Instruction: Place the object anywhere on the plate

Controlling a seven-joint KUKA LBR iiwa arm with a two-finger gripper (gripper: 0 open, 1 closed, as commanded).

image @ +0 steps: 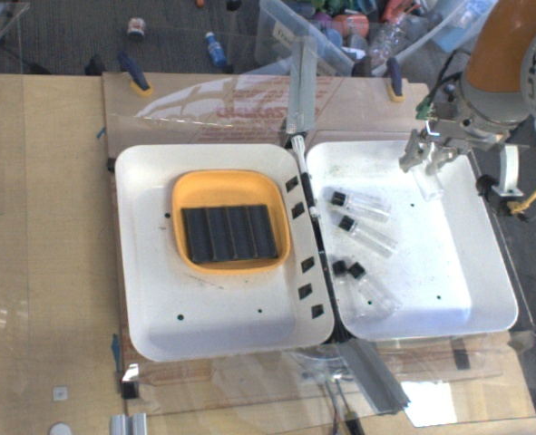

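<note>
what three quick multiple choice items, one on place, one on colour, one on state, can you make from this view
1. Where does the plate sit?
A. in the left bin
B. in the right bin
C. on the bare bench

2. What colour is the plate?
A. blue
B. orange-yellow
C. green

3. How do the clear vials with black caps stand?
A. upright in a rack
B. stacked on the plate
C. lying on their sides in the right bin

Key: 1 A, the plate rests on the left bin floor. 2 B, its rim is orange-yellow around a dark ridged insert. 3 C, they lie loose below the end effector.
</note>
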